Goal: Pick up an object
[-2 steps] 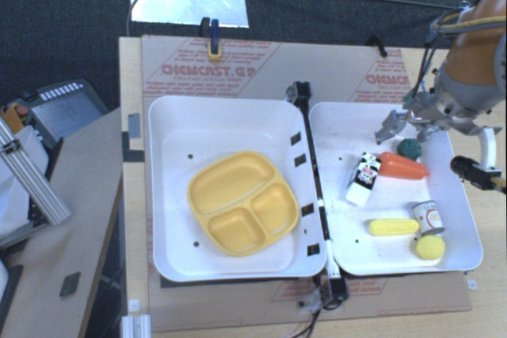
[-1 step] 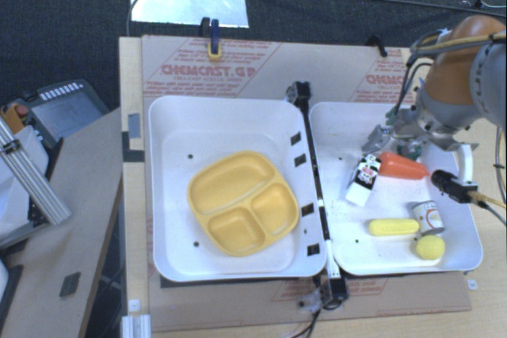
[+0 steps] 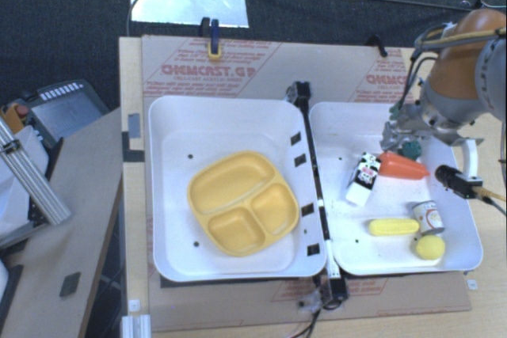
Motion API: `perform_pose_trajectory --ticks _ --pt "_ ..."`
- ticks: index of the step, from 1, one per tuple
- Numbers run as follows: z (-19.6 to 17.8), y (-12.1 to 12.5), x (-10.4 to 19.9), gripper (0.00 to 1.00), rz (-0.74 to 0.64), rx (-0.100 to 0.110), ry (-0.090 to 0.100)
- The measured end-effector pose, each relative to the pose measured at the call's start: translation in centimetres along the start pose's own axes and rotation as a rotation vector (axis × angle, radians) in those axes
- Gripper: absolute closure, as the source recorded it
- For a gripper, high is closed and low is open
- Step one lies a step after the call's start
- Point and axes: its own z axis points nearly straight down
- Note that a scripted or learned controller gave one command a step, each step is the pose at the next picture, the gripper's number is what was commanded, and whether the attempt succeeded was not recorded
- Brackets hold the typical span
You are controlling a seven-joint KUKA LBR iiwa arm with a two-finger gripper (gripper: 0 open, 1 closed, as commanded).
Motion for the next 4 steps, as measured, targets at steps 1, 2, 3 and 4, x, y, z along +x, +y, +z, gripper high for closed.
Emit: perform_pose_trajectory --ticks 1,2,3,4 --pt "-4.4 0.2 -0.4 1.0 0.0 -0.002 -0.001" --pt "-7.4 0.3 -0.4 1.0 -0.001 -0.002 0.0" --pt "-7.4 -2.1 5.1 1.0 -0.004 0.003 0.003" --pt "-7.5 -4.5 10.1 1.0 -0.004 0.005 0.003"
